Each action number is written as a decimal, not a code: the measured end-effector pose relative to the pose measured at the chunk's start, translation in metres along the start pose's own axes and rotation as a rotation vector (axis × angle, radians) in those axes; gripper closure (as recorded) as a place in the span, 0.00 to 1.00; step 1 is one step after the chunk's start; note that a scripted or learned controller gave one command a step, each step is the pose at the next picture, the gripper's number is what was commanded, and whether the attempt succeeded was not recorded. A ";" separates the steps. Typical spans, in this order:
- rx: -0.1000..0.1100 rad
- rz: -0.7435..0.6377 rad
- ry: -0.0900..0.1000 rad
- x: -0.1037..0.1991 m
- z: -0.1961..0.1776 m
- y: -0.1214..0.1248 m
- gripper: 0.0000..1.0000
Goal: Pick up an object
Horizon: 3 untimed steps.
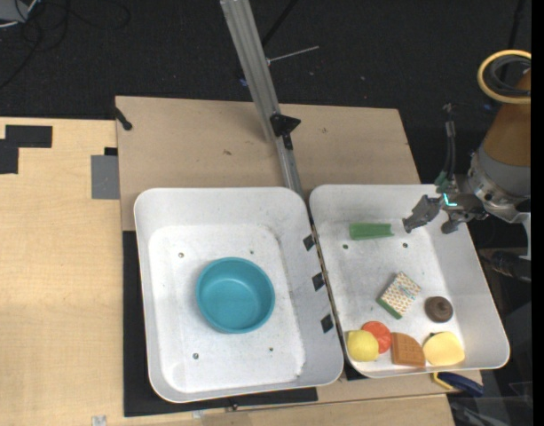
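Observation:
The right bin holds a flat green block near its back and a patterned green-edged packet in the middle. A brown ring-shaped piece lies toward the right wall. Along the front wall sit a yellow fruit, a red-orange fruit, a tan bread-like piece and a pale yellow fruit. My gripper hovers over the bin's back right part, to the right of the green block. Its two fingers are spread apart with nothing between them.
A teal bowl sits in the left bin. A slanted metal rail rises behind the two bins. Black clips line the divide between the bins.

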<state>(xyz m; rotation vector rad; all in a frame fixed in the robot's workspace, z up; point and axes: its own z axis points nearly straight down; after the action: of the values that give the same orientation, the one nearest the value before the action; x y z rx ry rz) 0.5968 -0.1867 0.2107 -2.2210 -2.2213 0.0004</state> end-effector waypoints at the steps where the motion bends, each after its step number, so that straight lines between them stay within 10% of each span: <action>1: 0.000 0.000 0.000 0.000 0.000 0.000 0.00; 3: 0.005 -0.001 0.001 0.000 0.102 0.005 0.00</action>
<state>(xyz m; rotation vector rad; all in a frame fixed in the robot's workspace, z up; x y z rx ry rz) 0.6022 -0.1866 0.1085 -2.2171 -2.2194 0.0044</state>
